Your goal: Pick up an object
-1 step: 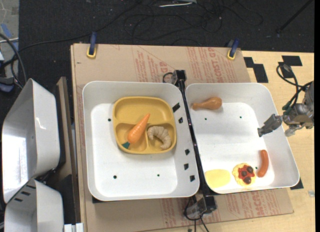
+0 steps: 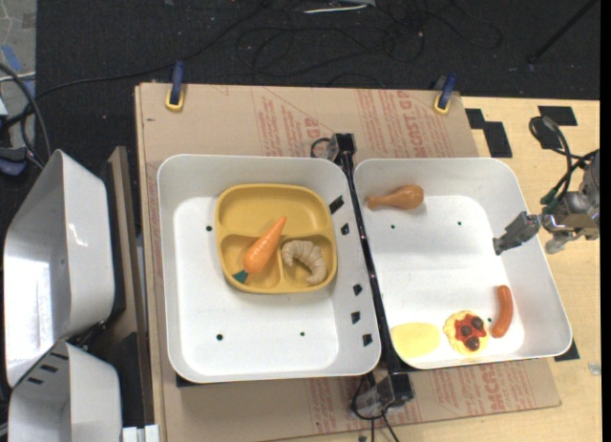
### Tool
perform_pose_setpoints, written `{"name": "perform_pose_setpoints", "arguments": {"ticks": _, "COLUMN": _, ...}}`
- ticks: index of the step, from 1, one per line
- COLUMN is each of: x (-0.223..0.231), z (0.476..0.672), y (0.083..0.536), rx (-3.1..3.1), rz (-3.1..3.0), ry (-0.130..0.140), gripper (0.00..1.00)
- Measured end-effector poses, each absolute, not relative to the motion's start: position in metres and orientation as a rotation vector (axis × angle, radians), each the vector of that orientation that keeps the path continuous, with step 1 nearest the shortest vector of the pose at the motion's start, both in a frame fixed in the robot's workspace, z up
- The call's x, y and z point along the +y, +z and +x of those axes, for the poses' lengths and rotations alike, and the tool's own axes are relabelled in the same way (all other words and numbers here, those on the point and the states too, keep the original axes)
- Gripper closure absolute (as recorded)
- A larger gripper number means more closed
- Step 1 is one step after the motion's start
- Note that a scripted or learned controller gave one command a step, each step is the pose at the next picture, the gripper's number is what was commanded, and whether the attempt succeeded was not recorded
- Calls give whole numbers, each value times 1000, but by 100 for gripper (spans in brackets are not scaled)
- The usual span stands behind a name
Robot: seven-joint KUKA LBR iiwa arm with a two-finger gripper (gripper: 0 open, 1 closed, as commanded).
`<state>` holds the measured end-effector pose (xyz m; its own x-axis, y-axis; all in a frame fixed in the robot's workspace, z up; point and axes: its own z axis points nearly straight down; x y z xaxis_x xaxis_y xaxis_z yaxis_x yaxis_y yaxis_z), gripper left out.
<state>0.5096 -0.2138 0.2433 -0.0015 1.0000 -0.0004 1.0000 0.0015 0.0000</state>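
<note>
My gripper (image 2: 535,239) hangs over the right rim of the right bin (image 2: 449,175), open, with nothing between its fingers. In that bin lie a brown chicken drumstick (image 2: 398,199) at the back, an orange-red sausage (image 2: 502,310) near the front right, a small round pizza piece (image 2: 466,329) and a pale yellow disc (image 2: 415,339) at the front. The sausage is a short way below the gripper, apart from it. The left bin (image 2: 191,335) holds a yellow divided plate (image 2: 239,203) with a carrot (image 2: 264,244) and a pale shrimp (image 2: 306,258).
A black divider strip (image 2: 360,240) runs between the two bins. Blue-and-yellow clamps (image 2: 175,94) (image 2: 444,96) grip the cardboard board's far edge. White containers (image 2: 57,249) stand off the bench at the left. Cables lie on the dark floor behind.
</note>
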Motion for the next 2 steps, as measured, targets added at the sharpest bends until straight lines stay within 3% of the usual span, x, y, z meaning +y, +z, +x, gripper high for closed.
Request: {"name": "perform_pose_setpoints", "arguments": {"ticks": 2, "x": -210, "z": 510, "y": 116, "rx": 2222, "rz": 2227, "ry": -3, "gripper": 0}}
